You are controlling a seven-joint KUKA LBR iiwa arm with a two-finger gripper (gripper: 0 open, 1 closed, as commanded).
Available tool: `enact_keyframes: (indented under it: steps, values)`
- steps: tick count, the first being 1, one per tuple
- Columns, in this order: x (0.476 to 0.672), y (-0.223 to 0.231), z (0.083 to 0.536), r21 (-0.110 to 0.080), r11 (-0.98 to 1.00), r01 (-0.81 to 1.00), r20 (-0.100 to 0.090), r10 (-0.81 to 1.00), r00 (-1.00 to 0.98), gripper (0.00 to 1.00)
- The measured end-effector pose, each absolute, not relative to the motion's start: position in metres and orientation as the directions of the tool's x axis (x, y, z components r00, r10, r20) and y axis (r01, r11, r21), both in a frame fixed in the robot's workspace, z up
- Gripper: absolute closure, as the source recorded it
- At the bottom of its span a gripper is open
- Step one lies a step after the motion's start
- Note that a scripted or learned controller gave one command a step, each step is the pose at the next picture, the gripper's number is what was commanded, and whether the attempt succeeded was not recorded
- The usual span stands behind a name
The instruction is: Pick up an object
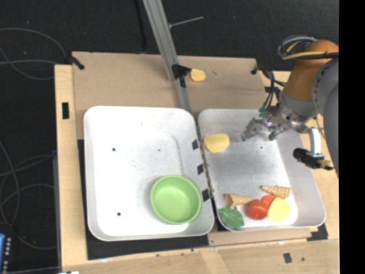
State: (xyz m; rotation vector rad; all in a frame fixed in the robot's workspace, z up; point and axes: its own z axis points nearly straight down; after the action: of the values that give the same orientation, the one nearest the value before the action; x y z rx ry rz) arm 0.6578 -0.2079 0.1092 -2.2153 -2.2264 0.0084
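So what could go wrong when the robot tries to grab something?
The toys in the right bin's near corner are bunched together: the red one, yellow one, green one and two cones. The gripper might bump one while reaching for another. The pale yellow piece lies by the bin's wall, which could block a finger.

My single fixed camera looked down at slant from above tan wooden bench (pixel 125 79), far enough to frame both shallow white plastic bins (pixel 114 136); grey-orange arm (pixel 305 79) entered from right.
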Motion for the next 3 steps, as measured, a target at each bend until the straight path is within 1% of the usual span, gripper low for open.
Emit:
enact_keyframes:
  steps: [1,2,3]
  values:
    - [0.658,-0.210,0.101,-0.001,0.004,1.000,-0.005,1.000,-0.004,0.00]
    - [0.658,-0.212,0.113,0.001,0.008,1.000,-0.009,1.000,-0.008,1.00]
    - [0.663,-0.211,0.179,0.009,0.006,1.000,-0.001,1.000,-0.006,1.00]
